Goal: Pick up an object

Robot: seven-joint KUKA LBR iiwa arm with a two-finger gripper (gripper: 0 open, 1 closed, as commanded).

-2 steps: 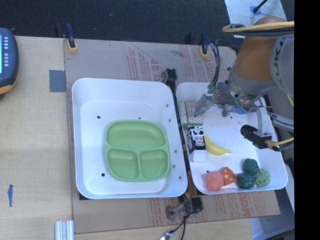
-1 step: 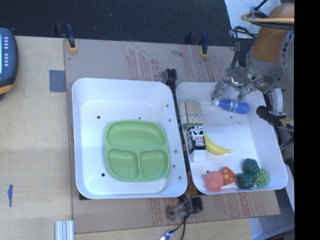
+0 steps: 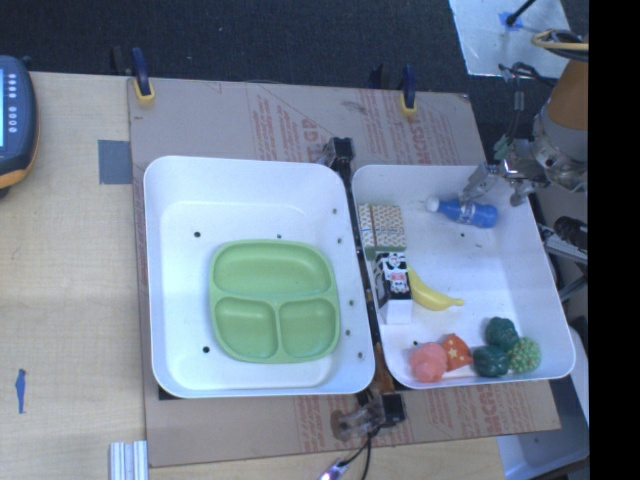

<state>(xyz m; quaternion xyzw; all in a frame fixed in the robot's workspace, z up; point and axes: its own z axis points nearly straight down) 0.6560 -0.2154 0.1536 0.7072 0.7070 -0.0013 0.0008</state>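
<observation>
Gripper (image 3: 497,183) at the far right end of the right bin (image 3: 545,268), hanging from the grey arm with its orange band. Open or clenched: cannot tell, the wrist is too small and blurred here. Nothing seen in its grasp. Just below the gripper in the view, a little toward the view's left – a blue bottle (image 3: 468,211) with a white cap, lying on its side on the bin floor, the cap pointing away from the arm. Whether touching the gripper or only very near to it: not clear. Farther from the gripper, along the bin wall on the view's left: a patterned box (image 3: 382,226), then a black-and-white carton (image 3: 393,274), then a small white block (image 3: 398,311), in one row. Beside the carton, on the gripper's side of it, a yellow banana (image 3: 436,295). Well apart from the gripper, at the near end of the same bin – a cluster of toy food: a pink-red fruit (image 3: 428,363) touching a red piece (image 3: 457,351) with a yellow mark, then two dark green pieces (image 3: 496,346) and a lighter green one (image 3: 525,354) close against the near rim. Across the gap from the gripper, in the left bin (image 3: 152,268), a green divided plate (image 3: 273,300), lying flat, with three compartments. Beyond both bins, two blue clamps (image 3: 408,86) on the board's far edge.
</observation>
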